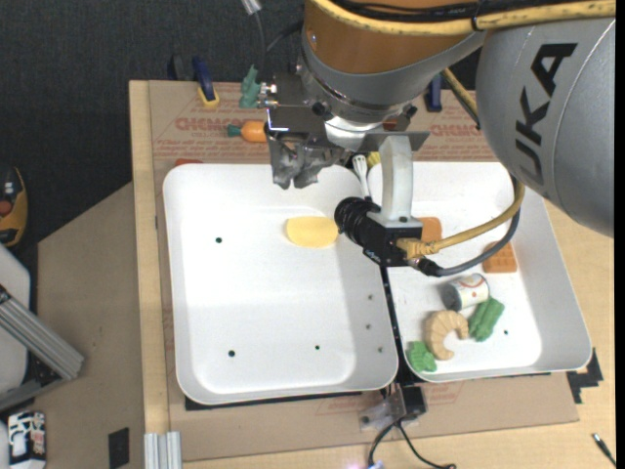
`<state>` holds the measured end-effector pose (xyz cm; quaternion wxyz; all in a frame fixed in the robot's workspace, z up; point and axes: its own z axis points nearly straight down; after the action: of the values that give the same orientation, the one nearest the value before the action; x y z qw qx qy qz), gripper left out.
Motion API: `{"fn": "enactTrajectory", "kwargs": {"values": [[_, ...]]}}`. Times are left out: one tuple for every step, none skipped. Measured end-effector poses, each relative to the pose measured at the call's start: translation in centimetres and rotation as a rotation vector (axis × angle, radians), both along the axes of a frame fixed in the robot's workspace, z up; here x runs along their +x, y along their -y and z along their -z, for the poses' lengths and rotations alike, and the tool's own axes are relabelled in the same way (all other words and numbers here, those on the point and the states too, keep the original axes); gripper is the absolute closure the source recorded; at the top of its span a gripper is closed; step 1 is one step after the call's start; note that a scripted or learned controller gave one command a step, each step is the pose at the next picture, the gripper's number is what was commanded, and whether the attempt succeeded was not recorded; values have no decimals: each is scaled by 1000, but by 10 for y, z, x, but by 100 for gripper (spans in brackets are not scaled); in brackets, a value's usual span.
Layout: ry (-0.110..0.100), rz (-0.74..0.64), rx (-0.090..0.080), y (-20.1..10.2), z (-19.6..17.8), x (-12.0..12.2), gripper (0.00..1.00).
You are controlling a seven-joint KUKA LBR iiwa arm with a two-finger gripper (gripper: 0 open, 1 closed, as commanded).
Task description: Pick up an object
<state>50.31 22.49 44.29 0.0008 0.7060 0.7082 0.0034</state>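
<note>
Here the arm (469, 57) fills the top right of the view, its orange band and grey casing leaning over the far edge of the two bins. The gripper (296, 169) hangs over the far side of the left bin (205, 291), just beyond a yellow piece (312, 232). Whether its fingers stand apart or together I cannot tell, since the dark metal parts merge into one shape from this angle. Nothing shows between them. A black cable fitting (359, 225) and a yellow hose (479, 231) loop down from the wrist and lie over the divide between the bins, just beside the yellow piece on its right.

The bins sit side by side on a brown board (146, 213) marked with red lettering, and the board rests on a dark bench top. Coloured clamps (207, 83) grip the board's far edge, well beyond the yellow piece. A metal rail (39, 335) crosses the lower left corner.

The yellow piece is a flat, rounded oval, pale yellow, lying alone on the floor of the left bin toward its far right part. In the right bin (557, 350), well apart from the yellow piece, lie a tan croissant-shaped toy (447, 332), green pieces (485, 319), a small grey and white can (467, 289) and an orange block (501, 259).
</note>
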Motion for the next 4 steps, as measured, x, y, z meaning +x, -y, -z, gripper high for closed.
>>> {"fn": "enactTrajectory", "kwargs": {"values": [[0, 1, 0, 3, -40, -25, 100], [-5, 2, -3, 2, -37, -24, 0], [-2, 0, -2, 2, -48, -24, 100], [-3, 0, -3, 2, -47, -24, 0]]}}
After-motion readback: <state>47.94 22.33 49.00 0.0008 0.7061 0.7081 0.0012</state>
